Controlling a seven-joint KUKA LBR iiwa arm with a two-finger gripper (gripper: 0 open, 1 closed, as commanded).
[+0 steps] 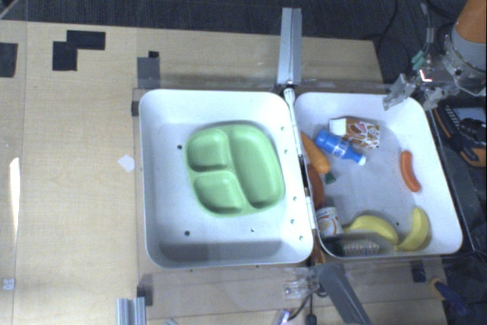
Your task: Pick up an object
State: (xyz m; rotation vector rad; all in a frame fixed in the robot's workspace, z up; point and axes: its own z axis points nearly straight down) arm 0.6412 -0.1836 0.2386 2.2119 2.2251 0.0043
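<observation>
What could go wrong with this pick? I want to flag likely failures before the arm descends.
The blue bottle lies against the snack packet, so a grasp may catch both or slip. The bananas and the carrot hug the right bin walls, risking a collision. The end effector hovers at the bin's far rim.

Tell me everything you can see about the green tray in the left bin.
The green tray is a pale green, plastic-looking dish with rounded corners and three compartments: one long section along its right side and two smaller ones on its left, one above the other. All three look empty. It lies flat and upright, slightly rotated, near the middle of the left bin, resting on the white floor. Nothing else touches it; the tool is far away, over the right bin's upper right corner.
</observation>
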